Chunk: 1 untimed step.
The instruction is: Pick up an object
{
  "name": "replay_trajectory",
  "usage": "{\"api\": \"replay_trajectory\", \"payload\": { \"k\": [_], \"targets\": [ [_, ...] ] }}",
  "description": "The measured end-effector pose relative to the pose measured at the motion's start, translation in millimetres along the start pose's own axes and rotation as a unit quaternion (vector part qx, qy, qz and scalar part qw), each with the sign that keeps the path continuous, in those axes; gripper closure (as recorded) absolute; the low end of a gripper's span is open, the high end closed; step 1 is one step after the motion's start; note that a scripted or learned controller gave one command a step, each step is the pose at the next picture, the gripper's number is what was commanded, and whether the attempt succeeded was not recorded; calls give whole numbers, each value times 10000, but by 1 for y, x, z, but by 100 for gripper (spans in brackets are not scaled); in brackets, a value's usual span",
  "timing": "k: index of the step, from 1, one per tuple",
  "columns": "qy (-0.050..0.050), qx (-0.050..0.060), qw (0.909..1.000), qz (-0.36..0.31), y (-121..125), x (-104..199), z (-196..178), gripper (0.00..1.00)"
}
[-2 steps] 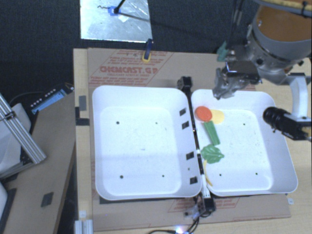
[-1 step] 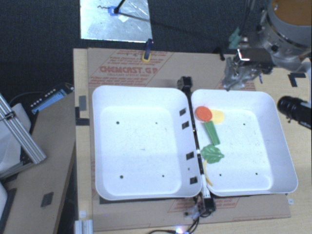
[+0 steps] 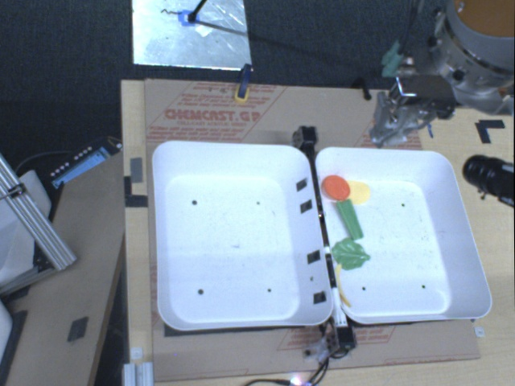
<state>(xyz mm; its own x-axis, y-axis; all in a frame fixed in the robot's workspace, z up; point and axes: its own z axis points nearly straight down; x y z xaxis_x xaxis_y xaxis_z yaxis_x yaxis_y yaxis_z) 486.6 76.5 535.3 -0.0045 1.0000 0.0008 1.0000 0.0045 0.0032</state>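
The gripper (image 3: pixel 394 123) hangs above the right bin's (image 3: pixel 451 215) far rim; whether it is open or closed I cannot tell; below and just left lie an orange disc (image 3: pixel 335 186), yellow piece (image 3: pixel 359 191) and green toys (image 3: pixel 350 236), seemingly awaiting a pick; the cardboard (image 3: pixel 213 107) reads roughly "CHEMCAST GP".

Bright, even overhead light. Both white bins (image 3: pixel 233 232) nearly wash out, with faint shadows along their inner walls. A metal sheet (image 3: pixel 191 21), far left of the gripper (image 3: pixel 394 123), shows streaky glare. The gripper looks slightly blurred; the frame is grainy overall.
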Motion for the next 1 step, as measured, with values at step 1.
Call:
{"api": "replay_trajectory", "payload": {
  "k": [1],
  "targets": [
    [-2,4,10000,21,0,-20,0,100]
  ]
}}
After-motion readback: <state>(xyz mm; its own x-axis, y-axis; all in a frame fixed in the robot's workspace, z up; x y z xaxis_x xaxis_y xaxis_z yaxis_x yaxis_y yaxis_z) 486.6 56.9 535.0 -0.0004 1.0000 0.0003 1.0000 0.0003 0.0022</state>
